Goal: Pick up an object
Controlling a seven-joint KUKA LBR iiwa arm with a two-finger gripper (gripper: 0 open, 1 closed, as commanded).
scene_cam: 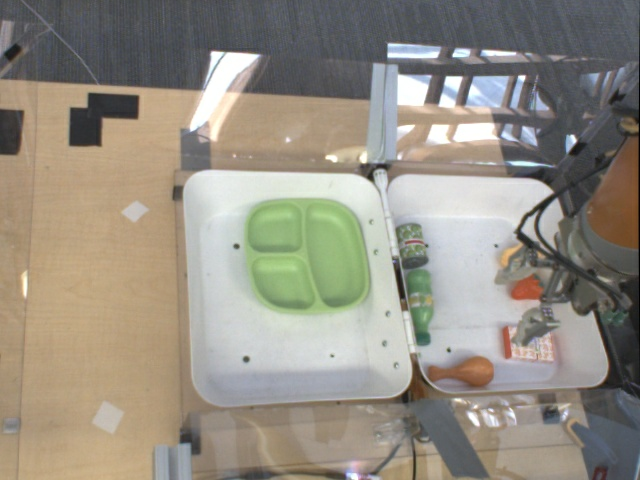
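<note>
My gripper (pixel 529 292) hangs over the right part of the right bin (pixel 470 203), reaching in from the right. It is open, with one fingertip (pixel 514 261) toward the back and the other toward the front. A small orange-red object (pixel 526 288) lies on the bin floor between them; whether they touch it I cannot tell. A red and white box (pixel 530 346) lies just in front of the gripper. A green bottle (pixel 417 293) lies along the bin's left wall. A brown pear-shaped object (pixel 462 371) rests at the front wall.
The left bin (pixel 215 353) holds a light green divided plate (pixel 305 255). A raised divider (pixel 394 268) separates the two bins. Cables and the arm's wrist (pixel 600 238) hang over the right bin's right edge. Bare white floor lies in the middle of the right bin.
</note>
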